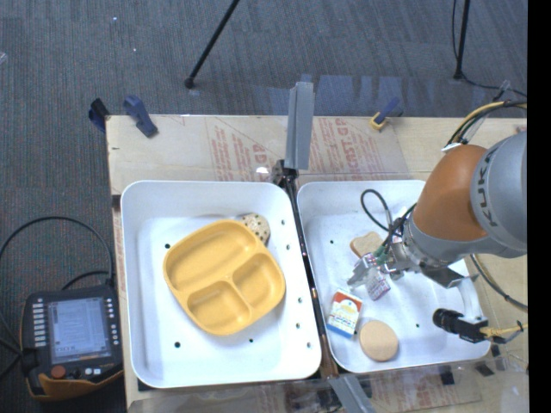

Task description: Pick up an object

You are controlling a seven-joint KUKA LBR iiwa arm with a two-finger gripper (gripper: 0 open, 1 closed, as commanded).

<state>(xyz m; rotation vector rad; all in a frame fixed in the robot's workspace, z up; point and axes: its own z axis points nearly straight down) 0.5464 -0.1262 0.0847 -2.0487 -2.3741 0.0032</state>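
In the right bin (405, 198) lie a tan bread-like piece (365, 244), a small red and white box (344, 313) and a round tan disc (379, 340). My gripper (369, 277) hangs low over the middle of that bin, just below the tan piece and up-right of the box. Its fingers (358, 275) stand apart, open, and I see nothing between them. The left bin (146, 222) holds a yellow divided plate (191, 261) with a speckled cookie (256, 225) at its far edge.
A grey upright post (300, 127) rises behind the seam between the two bins. The arm's orange band (452, 194) and grey body cover the right bin's far right side. Blue clamps (138, 114) sit on the bench's back left edge.
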